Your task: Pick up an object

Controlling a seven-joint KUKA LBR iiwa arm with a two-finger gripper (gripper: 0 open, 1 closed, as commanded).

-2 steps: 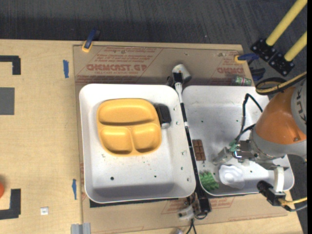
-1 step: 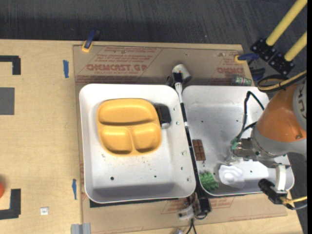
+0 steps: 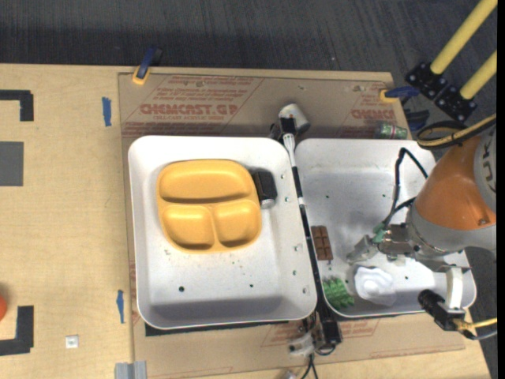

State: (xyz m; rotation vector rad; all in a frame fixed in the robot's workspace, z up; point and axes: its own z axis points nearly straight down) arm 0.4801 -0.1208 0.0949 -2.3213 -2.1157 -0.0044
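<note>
My gripper (image 3: 364,251) reaches in from the right and hangs low over the right bin (image 3: 347,172), near its front half. Just in front of it lies a white lumpy object (image 3: 375,284), very close to the gripper's tip. A small green object (image 3: 338,292) sits at the bin's front left corner. A brown ridged block (image 3: 321,242) lies along the bin's left wall, left of the gripper. In the left bin (image 3: 150,227) rests a yellow three-compartment tray (image 3: 210,204) with a small black object (image 3: 264,186) at its right edge.
The orange-banded arm (image 3: 454,200) covers the right bin's right side. A cable (image 3: 401,176) loops above the wrist. Clamps and a white fixture (image 3: 290,119) stand behind the bins, and yellow bars (image 3: 473,22) cross the top right corner.
</note>
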